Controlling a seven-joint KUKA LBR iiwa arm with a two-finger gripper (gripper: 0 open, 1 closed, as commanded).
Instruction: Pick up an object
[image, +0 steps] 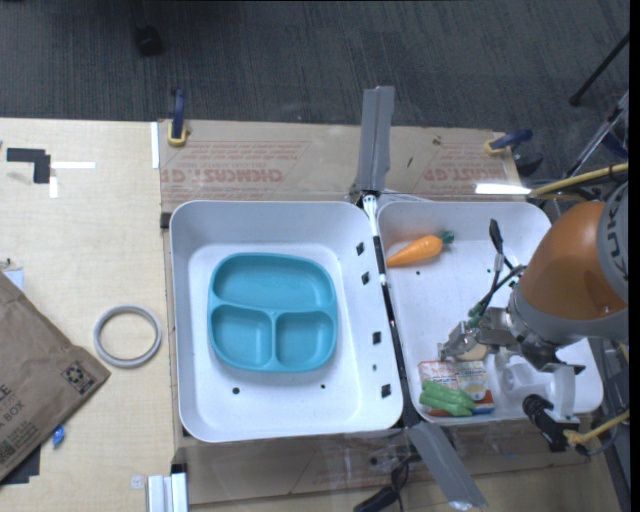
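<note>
Packet (455, 388) lay flat at the right bin's (440, 290) near edge, gripper (462, 342) poised just behind it; its state could not be told. A square descent was advised. Carrot (414, 250) lay well apart; tray (272, 310) occupied the left bin (190, 330).

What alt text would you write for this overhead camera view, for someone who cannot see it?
A grey and orange robot arm reaches from the right, its claw low over the right white bin, just above a green snack packet; a toy carrot lies further back. The left white bin holds a teal divided plate.
</note>
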